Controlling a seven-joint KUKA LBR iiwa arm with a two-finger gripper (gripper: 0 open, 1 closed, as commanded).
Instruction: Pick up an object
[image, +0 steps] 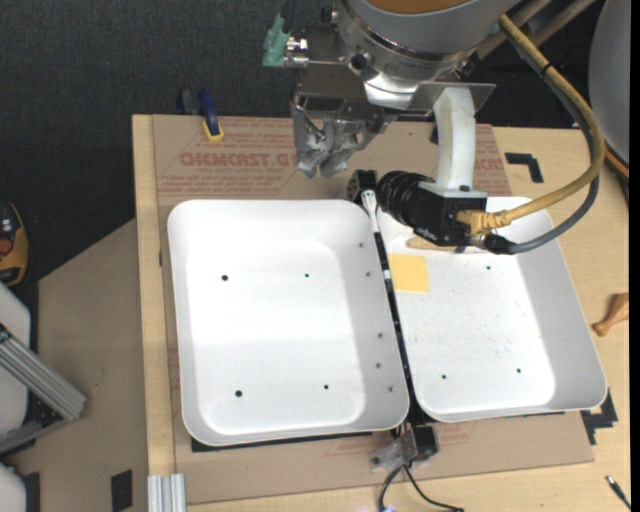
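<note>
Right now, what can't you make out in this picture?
- Gripper: blurred, camera view; whether it holds anything is unclear.
- Right bin: far corner hidden by the arm.
- Yellow square: too small to identify.
- Orange thing: cut off by the right edge.

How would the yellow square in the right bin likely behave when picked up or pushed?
The yellow square looks thin and flat, so probably light and hard to pinch from above. On the smooth right bin floor it may slide rather than roll.
</note>
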